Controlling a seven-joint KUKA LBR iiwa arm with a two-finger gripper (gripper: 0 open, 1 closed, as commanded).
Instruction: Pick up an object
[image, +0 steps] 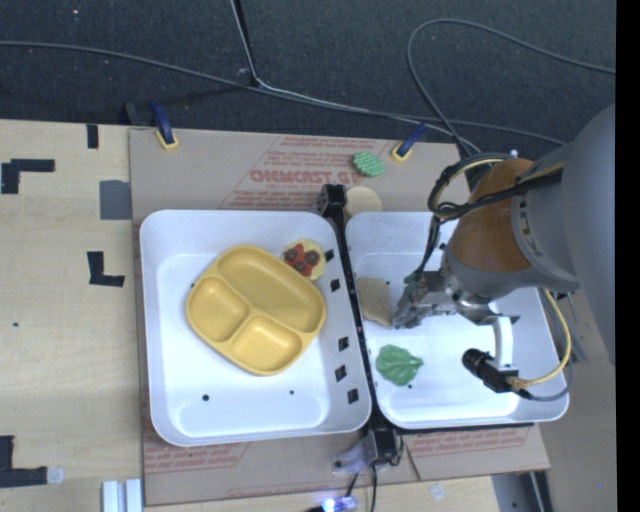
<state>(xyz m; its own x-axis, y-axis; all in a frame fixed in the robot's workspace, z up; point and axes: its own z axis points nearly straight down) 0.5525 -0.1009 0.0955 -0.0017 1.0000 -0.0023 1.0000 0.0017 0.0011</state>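
In the right bin (520, 400) a green leaf-shaped piece (399, 363) lies near the front left, and a tan flat piece (374, 299) rests against the left wall. My gripper (408, 311) reaches down into this bin just right of the tan piece and above the green leaf. The arm's orange band (490, 225) rises behind it. Nothing shows between the fingers. In the left bin (170, 400) a yellow divided plate (256, 308) lies tilted, with a small red-and-yellow toy (303, 257) at its far right corner.
A black divider (345, 300) runs between the two bins. A green dotted disc (367, 163) and a pale round piece (363, 199) lie on the cardboard behind the bins. Cables loop around the arm at the right, over the right bin.
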